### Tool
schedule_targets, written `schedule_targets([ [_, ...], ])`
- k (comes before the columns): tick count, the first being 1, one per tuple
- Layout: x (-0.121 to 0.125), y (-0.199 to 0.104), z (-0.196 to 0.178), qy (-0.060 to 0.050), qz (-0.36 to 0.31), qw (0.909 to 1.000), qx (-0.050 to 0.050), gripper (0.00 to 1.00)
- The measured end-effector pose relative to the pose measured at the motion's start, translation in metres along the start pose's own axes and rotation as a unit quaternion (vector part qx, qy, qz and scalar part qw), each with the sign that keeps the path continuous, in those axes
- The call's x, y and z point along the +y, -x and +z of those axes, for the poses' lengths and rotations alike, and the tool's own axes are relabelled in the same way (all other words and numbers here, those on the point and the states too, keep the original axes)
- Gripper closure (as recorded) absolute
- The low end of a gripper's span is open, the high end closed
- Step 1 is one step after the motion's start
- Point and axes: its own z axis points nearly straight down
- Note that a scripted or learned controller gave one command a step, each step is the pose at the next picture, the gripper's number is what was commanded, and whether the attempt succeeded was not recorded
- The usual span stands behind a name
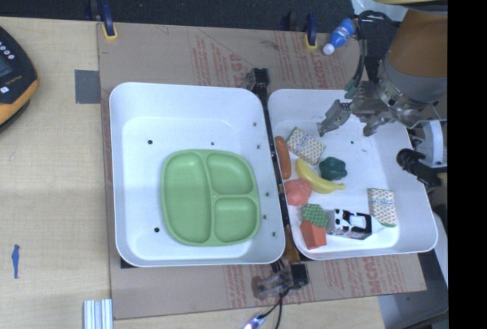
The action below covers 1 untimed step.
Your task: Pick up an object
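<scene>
Camera view: we looked down on two white bins, the left bin (129,122) holding a green divided plate (210,196), the right bin (415,240) holding the loose objects.
Gripper: we saw the gripper (351,122) hanging over the upper part of the right bin, its two fingers spread apart with nothing between them.
Objects: we counted a yellow banana (318,178), a dark green piece (332,167), a patterned packet (304,145), an orange sausage-like piece (283,158), a pinkish piece (297,192), a black-and-white toy (351,224) and a second packet (383,206).
Key relation: from the fingers, we judged the first patterned packet nearest, at about 8 o'clock; the banana lay farther off at about 7 o'clock, its long axis running from 10 to 4 o'clock.
Step in hand: we judged that nothing had yet been grasped, and a short shift down-left would be needed.
</scene>
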Motion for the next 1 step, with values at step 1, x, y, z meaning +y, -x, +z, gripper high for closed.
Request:
schedule_targets([
  [1,-0.0113,0.0434,0.1056,-0.001,0.001,1.0000,0.000,0.00],
])
